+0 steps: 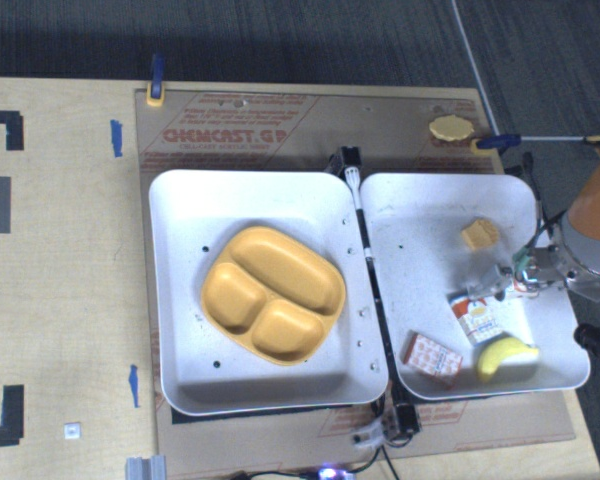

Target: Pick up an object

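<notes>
Objects for picking lie in the right bin point(380, 208): a yellow banana point(504, 355), a small red-and-white carton point(433, 357), a red-and-white packet point(477, 318) and a tan block point(479, 233). The claw point(507, 280) hangs just above the packet, blurred, so whether it is parted or closed cannot be told. A yellow divided tray point(271, 294) sits in the left bin point(170, 208) on the desk point(60, 298).

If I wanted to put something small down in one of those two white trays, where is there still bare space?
In the right bin, the floor is bare along the divider and far wall, left of the tan block. Its near right corner is crowded: gripper, packet, banana, red box. In the left bin, the yellow tray leaves bare corners.
</notes>
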Robot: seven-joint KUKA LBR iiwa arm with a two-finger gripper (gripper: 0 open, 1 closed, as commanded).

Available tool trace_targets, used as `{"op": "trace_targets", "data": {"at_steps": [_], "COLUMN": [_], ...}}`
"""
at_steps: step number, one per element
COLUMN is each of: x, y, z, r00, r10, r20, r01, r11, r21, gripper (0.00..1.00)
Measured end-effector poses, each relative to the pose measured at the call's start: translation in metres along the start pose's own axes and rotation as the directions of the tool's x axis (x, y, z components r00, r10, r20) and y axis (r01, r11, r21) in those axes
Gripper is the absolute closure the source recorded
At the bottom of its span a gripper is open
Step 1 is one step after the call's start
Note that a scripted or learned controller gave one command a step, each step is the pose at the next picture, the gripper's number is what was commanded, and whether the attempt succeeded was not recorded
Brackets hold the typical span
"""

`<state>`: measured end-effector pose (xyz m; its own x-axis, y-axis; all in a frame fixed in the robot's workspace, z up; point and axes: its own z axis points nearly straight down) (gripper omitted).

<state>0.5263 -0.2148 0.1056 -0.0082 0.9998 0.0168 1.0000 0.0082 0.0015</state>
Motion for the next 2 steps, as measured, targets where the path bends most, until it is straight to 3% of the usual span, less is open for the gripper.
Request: {"op": "trace_targets", "data": {"at_steps": [1,2], "x": [0.058,0.162], "y": [-0.001,-0.025], "z": [-0.064,-0.076], "r00": [1.000,1.000], "r10": [0.007,0.007], "r20": [0.018,0.015], "r01": [-0.007,-0.007], "r11": [1.000,1.000], "r21": [-0.001,0.003], "gripper": [1.00,1.00]}}
